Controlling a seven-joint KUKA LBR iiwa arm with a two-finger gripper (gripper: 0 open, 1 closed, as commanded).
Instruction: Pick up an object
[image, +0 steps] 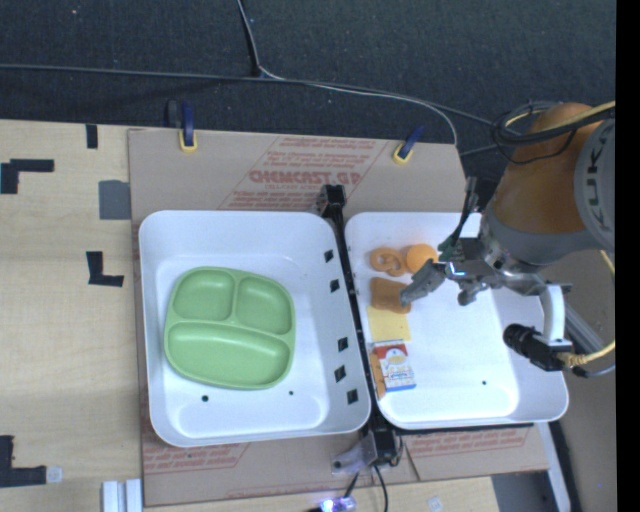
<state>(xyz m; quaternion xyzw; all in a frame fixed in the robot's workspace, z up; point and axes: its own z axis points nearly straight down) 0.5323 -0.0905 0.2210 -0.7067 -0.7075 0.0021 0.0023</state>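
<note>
Right bin (500, 400), near to far: small printed packet (393, 366), writing illegible; yellow slice (389, 323); brown piece (388, 292); orange items (404, 260). Gripper (445, 283) just beside them, jaws spread, holding nothing. Left bin (240, 225): green divided plate (229, 327). Cardboard (290, 170) beyond: red lettering, unreadable.

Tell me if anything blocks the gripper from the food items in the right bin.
Nothing visible does. The gripper hangs above the right bin, right beside the orange piece and the brown piece. The yellow slice and small carton lie uncovered just below them.
</note>
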